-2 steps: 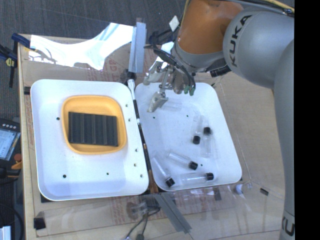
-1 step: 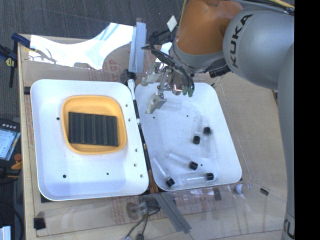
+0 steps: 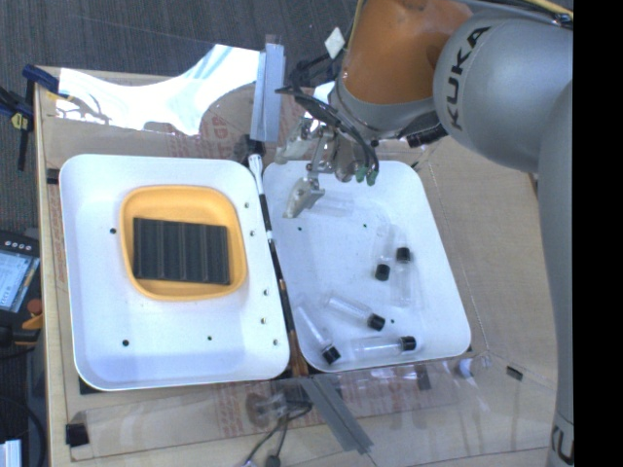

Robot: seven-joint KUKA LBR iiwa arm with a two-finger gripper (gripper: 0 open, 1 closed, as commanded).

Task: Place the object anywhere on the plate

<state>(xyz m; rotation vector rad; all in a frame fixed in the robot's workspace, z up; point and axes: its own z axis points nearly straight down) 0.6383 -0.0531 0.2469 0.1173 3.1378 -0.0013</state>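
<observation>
I see the claw [image 3: 304,198] hovering over the right bin's [image 3: 428,212] upper left, fingers apart, gripping nothing; the yellow plate [image 3: 180,205] sits in the left bin [image 3: 97,329].

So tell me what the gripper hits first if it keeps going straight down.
Probably bare floor of the right bin: the gripper hangs over its upper left part, apart from the clear vials. Depth is hard to judge.

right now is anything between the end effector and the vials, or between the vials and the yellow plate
Nothing visible blocks the end effector from the clear vials lying in the right bin. Toward the yellow plate, only the two bins' adjoining rims lie between, which a carried vial must be lifted over.
</observation>
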